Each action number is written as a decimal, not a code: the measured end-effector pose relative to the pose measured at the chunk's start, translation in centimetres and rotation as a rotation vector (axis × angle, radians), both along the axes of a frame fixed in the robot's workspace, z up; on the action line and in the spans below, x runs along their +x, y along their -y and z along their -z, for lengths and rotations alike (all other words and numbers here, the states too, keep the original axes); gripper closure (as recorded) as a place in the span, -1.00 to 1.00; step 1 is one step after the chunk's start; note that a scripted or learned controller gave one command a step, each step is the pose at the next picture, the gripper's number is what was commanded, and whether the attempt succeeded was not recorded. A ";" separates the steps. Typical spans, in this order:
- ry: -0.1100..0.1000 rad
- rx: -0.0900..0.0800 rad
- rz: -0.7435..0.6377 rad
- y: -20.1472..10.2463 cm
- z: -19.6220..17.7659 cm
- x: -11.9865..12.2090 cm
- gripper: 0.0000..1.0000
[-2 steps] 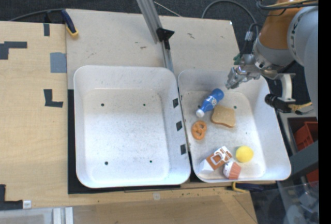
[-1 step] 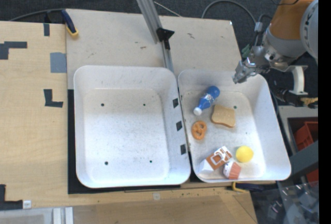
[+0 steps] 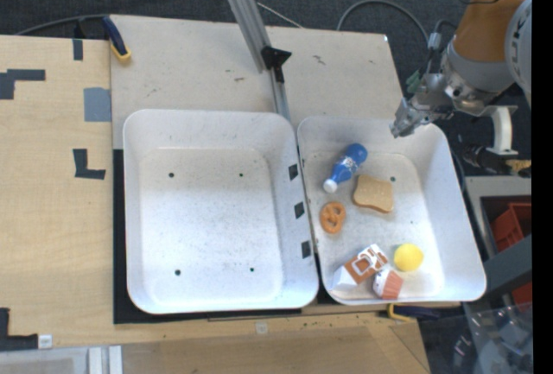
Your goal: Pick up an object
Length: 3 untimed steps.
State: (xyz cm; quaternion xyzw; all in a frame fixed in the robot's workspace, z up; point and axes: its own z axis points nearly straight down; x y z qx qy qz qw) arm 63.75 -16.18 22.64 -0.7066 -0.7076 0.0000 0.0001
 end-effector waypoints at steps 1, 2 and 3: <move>-0.002 0.001 -0.004 -5.1 0.8 -1.4 1.00; -0.003 0.001 -0.003 -9.7 0.8 -3.7 1.00; -0.003 0.002 -0.005 -14.7 0.1 -5.0 1.00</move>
